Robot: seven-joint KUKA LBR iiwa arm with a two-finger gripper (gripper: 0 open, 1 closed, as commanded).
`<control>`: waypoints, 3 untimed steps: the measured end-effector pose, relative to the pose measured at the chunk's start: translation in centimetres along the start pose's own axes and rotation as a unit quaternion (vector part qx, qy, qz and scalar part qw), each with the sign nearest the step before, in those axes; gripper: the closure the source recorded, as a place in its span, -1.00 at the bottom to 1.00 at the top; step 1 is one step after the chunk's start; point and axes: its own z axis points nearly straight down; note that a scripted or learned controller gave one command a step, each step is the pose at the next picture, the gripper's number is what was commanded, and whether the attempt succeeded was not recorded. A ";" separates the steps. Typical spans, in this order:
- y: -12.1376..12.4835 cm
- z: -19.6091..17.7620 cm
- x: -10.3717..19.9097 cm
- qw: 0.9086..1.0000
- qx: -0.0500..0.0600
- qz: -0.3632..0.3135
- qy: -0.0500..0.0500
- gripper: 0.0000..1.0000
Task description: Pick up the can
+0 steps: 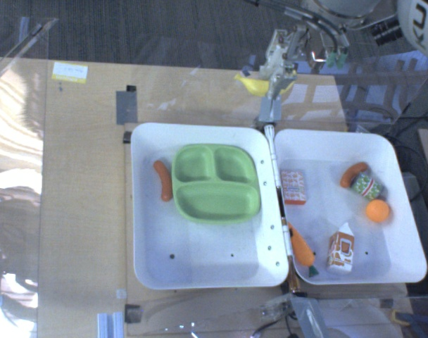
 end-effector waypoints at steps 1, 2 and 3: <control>5.3 13.3 -1.5 0.993 -0.001 -0.117 0.002 1.00; 4.5 6.4 -1.6 0.917 -0.002 -0.400 0.000 1.00; 4.7 5.0 -1.7 0.917 -0.002 -0.399 -0.007 1.00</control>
